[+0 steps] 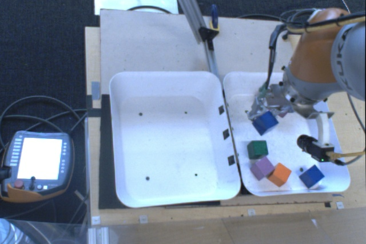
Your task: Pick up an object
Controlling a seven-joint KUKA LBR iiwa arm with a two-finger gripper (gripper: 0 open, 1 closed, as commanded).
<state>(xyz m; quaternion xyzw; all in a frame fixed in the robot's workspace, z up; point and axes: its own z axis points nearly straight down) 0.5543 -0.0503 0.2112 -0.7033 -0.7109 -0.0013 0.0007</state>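
Overhead, the gripper (262, 112) sits in the right bin (240, 88), and a blue cube (266, 122) appears pinched at its tip. Toward five o'clock lie green (257, 149), purple (262, 168), orange (279, 174) and another blue cube (311, 176). Judged: grasp step; next calls for a straight lift.

bench (154, 37) | pale board top | bears left bin (123, 140), right bin (337, 183) side by side

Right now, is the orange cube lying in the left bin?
No, the orange cube lies in the right bin, beside the purple cube.
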